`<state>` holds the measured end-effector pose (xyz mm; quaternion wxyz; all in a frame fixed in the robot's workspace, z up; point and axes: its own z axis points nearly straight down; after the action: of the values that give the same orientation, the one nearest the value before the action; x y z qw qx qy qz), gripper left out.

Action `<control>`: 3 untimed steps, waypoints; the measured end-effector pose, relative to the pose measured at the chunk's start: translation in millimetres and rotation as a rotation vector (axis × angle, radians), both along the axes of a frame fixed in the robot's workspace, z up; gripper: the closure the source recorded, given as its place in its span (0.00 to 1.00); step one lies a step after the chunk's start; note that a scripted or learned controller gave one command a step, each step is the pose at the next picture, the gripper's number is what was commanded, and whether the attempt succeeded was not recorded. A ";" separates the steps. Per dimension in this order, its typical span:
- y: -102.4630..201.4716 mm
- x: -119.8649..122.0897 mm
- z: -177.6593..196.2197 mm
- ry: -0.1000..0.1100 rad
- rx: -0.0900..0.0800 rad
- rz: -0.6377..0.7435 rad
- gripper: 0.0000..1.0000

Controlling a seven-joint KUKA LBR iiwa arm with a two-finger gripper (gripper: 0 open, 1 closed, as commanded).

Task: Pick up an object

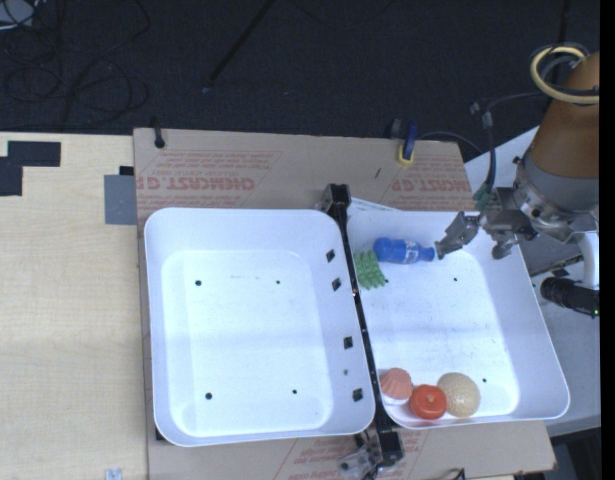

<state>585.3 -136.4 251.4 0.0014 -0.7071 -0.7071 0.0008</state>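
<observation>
Five things lie in my right bin (507, 298): a blue bottle (402, 252) and green toy (369, 268) near the far left corner, three round pieces along the near wall. I'd take the bottle; it looks light, stiff and slick, so across its middle. My gripper (479, 230) hangs just beside it, fingers spread, holding nothing

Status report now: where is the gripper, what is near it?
Gripper low over right bin, far edge. Blue object at its tip, grasp unconfirmed. Green piece beside it.
</observation>
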 end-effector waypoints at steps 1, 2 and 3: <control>-77.7 -31.4 -75.7 0.005 0.000 -0.005 0.00; -75.7 -29.5 -61.9 0.001 0.000 -0.004 1.00; -6.9 14.5 -58.2 -0.004 0.002 0.008 1.00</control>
<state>599.8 -143.3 193.2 0.0006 -0.7042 -0.7100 -0.0012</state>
